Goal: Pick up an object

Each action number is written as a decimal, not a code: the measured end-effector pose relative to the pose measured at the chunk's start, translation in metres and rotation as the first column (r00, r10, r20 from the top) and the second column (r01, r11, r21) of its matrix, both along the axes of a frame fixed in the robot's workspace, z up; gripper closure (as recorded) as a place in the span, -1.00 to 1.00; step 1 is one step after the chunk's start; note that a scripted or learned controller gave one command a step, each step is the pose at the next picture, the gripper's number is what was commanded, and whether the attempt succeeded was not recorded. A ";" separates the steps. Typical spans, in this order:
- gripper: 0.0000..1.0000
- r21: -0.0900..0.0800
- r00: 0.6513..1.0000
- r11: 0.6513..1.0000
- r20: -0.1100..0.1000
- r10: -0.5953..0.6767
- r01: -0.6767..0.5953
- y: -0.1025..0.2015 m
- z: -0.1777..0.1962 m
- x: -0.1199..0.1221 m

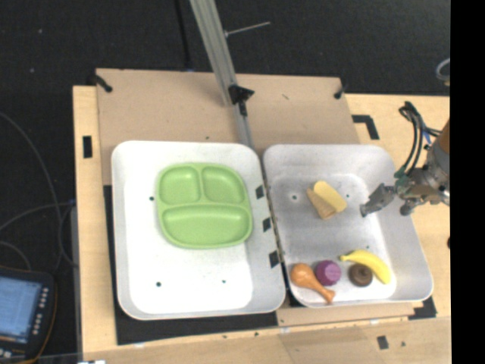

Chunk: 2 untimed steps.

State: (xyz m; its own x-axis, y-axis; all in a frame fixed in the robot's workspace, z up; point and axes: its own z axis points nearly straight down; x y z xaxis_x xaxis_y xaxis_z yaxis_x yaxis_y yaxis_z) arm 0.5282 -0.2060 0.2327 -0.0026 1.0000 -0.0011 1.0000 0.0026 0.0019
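Above the right shallow white bin (394, 174), near its right rim, the two-finger gripper (389, 200) hung with jaws spread wide, beside a pale yellow wedge-shaped block (326, 199).

even overhead light, slightly soft

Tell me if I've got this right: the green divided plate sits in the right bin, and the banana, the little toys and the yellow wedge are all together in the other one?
Not quite. The camera view shows the green divided plate in the left bin, not the right. The banana, the little toys and the yellow wedge are indeed together in the other bin, the right bin.
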 end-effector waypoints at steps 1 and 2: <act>-1.00 0.000 1.000 1.000 0.000 -0.001 0.001 0.000 0.000 0.000; -1.00 0.001 1.000 1.000 -0.006 -0.003 0.003 -0.008 -0.059 -0.003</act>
